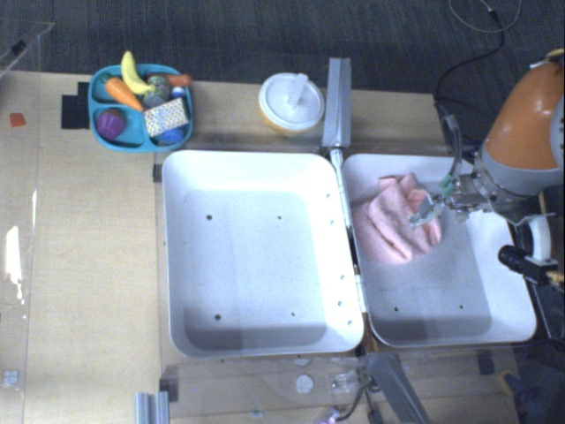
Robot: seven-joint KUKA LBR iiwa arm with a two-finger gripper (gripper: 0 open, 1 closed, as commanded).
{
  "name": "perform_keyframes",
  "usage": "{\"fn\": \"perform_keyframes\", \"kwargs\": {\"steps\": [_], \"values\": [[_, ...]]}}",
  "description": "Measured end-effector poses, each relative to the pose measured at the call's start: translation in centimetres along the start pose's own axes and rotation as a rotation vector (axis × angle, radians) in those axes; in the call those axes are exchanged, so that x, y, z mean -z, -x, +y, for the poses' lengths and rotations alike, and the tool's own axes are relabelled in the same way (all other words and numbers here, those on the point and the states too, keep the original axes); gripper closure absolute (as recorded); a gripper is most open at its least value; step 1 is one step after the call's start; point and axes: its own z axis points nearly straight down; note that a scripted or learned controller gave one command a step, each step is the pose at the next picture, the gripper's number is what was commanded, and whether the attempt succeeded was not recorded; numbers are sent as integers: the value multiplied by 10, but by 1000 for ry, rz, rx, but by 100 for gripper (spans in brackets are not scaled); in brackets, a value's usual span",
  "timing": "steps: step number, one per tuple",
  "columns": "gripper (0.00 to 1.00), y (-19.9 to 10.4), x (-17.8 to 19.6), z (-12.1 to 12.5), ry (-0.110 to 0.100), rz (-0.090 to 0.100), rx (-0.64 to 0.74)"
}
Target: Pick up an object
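A crumpled pink cloth (395, 220) lies in the upper left part of the right white bin (459, 325). My gripper (426, 212) reaches in from the right and sits low over the cloth's right edge, its metal tips touching or just above the fabric. The grey arm with its orange band (528, 131) stands over the bin's right rim.
The left white bin (256, 325) sits beside it, split off by a grey divider rail (336, 104). Behind the bins stand a blue tray of toy food (141, 106) and a round white-lidded container (291, 102). Black cables run at the upper right.
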Motion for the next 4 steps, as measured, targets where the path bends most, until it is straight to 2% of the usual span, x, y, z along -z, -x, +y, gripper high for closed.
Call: {"fn": "perform_keyframes", "kwargs": {"steps": [1,2,3,4], "values": [[0,28,-82,23,12,-3,58],[100,27,-69,27,20,-4,62],[100,-10,-43,-22,1,1,-121],[100,-39,-2,-46,1,0,-5]]}}
